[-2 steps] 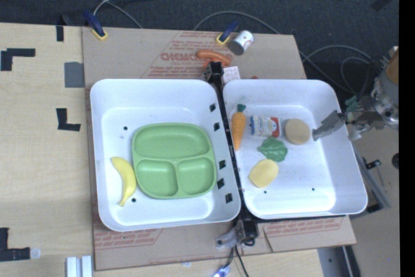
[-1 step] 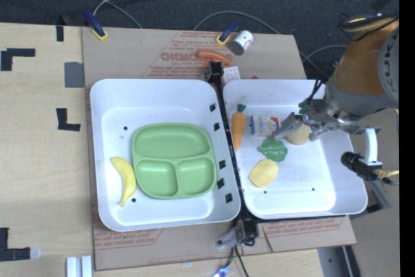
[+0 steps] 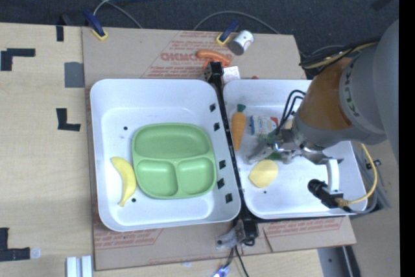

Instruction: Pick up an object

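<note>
Three candidates crowd the right bin [image 3: 285, 207]: a pale yellow lemon-like piece [image 3: 263, 174], a toy carrot [image 3: 238, 129] and a small printed packet [image 3: 261, 124]. Taking the yellow piece as landmark, the carrot lies above and left of it against the bin's wall, the packet above it. The gripper [image 3: 269, 150] hangs just above the yellow piece, between it and the packet; how wide it stands I cannot tell. The round piece could roll away, or the close clutter might spoil the grasp.
</note>
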{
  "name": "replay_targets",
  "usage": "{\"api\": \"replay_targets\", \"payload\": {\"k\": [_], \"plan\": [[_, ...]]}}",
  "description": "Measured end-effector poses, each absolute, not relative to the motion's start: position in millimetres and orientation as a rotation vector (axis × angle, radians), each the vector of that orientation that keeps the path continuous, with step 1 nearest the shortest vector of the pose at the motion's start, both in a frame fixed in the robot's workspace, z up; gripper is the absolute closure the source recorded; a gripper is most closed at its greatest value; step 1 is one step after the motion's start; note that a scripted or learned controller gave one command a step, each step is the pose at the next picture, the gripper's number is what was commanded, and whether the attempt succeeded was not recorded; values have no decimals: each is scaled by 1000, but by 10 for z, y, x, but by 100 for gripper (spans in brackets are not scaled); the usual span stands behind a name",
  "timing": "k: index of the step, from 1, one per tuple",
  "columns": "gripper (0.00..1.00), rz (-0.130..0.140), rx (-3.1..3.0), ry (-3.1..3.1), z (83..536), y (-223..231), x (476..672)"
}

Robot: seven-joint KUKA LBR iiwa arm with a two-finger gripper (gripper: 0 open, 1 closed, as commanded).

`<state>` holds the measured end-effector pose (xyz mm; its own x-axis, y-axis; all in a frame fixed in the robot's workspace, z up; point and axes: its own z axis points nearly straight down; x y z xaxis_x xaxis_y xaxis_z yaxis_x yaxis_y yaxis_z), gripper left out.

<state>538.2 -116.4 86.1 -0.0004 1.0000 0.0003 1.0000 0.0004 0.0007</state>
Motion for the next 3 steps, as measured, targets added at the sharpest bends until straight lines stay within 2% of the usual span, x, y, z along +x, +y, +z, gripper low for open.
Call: {"api": "replay_targets", "payload": {"k": [1,2,3], "plan": [[0,-22,2222,2215,861,-1133,6329],[0,0,2219,2219,865,-1170,5828],[0,-11,2219,2210,858,-1044,6466]]}}
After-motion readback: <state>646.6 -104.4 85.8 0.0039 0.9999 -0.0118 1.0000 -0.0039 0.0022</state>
